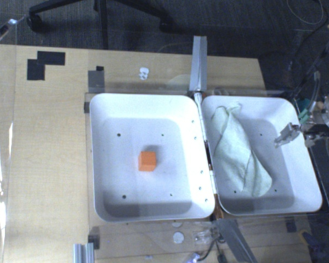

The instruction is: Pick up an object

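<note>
An orange cube [147, 161] lies near the middle of the left white bin [107, 111]. In the right bin [285, 109], a pale crumpled cloth [237, 149] stretches from the back left toward the front centre. My gripper [300, 135] hangs over the right bin's right edge, well to the right of the cloth and not touching it. It is open, with nothing between its fingers. The arm behind it runs off the frame's right side.
A metal divider post [198, 64] stands behind the seam between the two bins. Black tape marks [44, 63] lie on the wooden bench at the back left. Cables [307, 64] hang behind the right bin.
</note>
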Robot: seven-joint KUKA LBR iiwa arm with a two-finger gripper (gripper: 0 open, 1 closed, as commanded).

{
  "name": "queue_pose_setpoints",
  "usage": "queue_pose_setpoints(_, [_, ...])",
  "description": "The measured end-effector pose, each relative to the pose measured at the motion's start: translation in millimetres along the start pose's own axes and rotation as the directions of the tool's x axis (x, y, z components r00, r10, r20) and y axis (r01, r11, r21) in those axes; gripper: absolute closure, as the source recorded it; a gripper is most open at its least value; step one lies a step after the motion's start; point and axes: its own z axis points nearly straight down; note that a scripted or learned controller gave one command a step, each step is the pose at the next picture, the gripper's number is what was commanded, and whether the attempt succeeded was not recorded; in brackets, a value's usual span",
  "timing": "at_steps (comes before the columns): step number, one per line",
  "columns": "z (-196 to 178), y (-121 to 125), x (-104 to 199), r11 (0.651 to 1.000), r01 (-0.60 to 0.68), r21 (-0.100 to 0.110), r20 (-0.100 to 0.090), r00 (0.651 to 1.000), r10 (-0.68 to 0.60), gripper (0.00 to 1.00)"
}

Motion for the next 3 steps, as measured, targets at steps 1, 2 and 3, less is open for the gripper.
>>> queue_pose_setpoints(1, [92.8,58.5,28.6,1.000,0.024,0.002,0.000,1.000,-0.024,0.00])
queue_pose_setpoints(2, [171.9,62.9,45.0,0.991,0.133,-0.012,0.003,0.991,-0.133,0.00])
queue_pose_setpoints(3, [159.5,65.3,45.7,0.991,0.135,-0.019,0.004,0.991,-0.135,1.00])
